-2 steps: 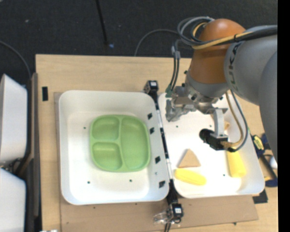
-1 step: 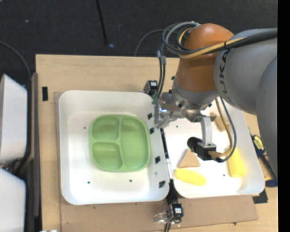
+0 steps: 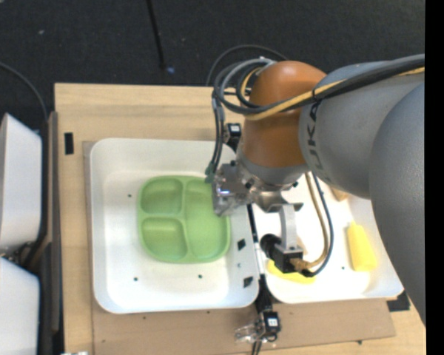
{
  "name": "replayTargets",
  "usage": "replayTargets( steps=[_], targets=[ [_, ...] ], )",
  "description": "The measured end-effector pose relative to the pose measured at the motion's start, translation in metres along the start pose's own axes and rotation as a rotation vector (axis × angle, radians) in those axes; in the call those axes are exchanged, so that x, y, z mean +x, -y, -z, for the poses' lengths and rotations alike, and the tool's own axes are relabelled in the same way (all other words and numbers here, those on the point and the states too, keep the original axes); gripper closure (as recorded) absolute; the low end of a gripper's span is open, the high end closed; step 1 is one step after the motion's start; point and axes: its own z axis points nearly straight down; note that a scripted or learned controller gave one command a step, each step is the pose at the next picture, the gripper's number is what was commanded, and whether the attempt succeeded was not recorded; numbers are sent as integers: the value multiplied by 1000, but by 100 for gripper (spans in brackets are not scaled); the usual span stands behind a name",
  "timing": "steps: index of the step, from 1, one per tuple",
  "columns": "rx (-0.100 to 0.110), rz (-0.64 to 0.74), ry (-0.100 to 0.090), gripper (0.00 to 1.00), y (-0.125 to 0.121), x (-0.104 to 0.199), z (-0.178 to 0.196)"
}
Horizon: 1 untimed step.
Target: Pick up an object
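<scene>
Leaning in from the right, the grey arm [image 3: 355, 124] with its orange band [image 3: 281, 117] hangs over the seam between the two white bins on the table [image 3: 133, 98]. Its gripper [image 3: 226, 194] sits low at the right edge of the green divided plate [image 3: 181, 220], which lies flat in the left bin [image 3: 103, 198] (whether it touches the plate, or is clenched or released, I cannot tell from here). A yellow block [image 3: 361, 247] lies well apart in the right bin [image 3: 340, 287], near its right side.

Robotics lab: a grey industrial arm [image 3: 370, 139] works above a wooden tabletop [image 3: 133, 98] carrying two white bins [image 3: 103, 198]; cables [image 3: 152, 21] cross the dark floor [image 3: 74, 28].
</scene>
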Motion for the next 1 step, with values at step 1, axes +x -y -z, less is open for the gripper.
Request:
replayTargets(
  steps=[1],
  targets=[
    [-2, -4, 0, 0, -1, -2, 0]
  ],
)
